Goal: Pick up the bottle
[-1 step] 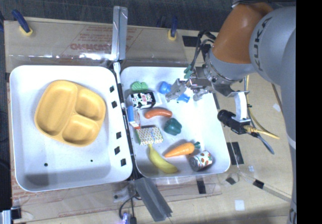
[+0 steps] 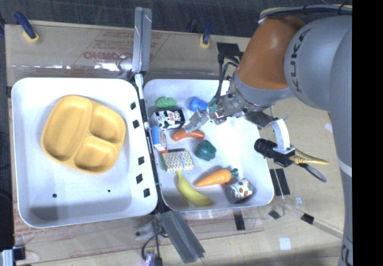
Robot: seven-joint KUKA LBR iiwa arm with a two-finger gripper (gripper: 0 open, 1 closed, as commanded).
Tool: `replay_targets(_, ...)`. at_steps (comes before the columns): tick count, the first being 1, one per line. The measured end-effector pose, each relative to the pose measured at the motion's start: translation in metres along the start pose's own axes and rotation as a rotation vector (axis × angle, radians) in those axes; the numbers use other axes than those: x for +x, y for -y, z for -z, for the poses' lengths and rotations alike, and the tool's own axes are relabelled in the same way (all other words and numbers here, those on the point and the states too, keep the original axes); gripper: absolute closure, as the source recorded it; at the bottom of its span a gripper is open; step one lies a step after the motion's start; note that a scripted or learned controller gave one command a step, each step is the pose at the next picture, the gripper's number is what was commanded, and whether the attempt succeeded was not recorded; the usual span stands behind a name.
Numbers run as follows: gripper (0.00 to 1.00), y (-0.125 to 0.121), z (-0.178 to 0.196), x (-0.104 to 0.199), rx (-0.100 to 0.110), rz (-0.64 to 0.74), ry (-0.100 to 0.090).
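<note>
"KUKA" reads in dark letters on the grey arm (image 2: 311,49), and faint red print marks the cardboard (image 2: 108,49) behind the bins. The gripper (image 2: 203,116) hangs low over the right bin (image 2: 263,169) — whether its fingers are spread or pressed I cannot tell. The bottle (image 2: 155,135), small and blue, lies along that bin's left wall beside a cow-patterned carton (image 2: 170,118). The left bin (image 2: 30,187) holds a yellow divided tray (image 2: 82,133) — bare white floor around it

The arm reaches in from the right, its gripper (image 2: 200,119) low over the right bin (image 2: 254,166), just above an orange toy (image 2: 188,135). Nearby lie a carrot (image 2: 212,177), banana (image 2: 191,190), green pepper (image 2: 205,150) and a cow-patterned bottle (image 2: 169,118) (black and white). A yellow divided tray (image 2: 82,133) fills the left bin (image 2: 36,199).
</note>
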State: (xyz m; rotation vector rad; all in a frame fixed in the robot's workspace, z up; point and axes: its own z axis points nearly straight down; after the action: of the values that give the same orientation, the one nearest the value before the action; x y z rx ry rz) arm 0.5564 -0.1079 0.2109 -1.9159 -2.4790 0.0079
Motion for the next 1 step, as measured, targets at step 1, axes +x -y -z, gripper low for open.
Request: replay_targets(1,0.00,-0.0136,-0.0329,0.0063,0.004,-0.303,-0.001)
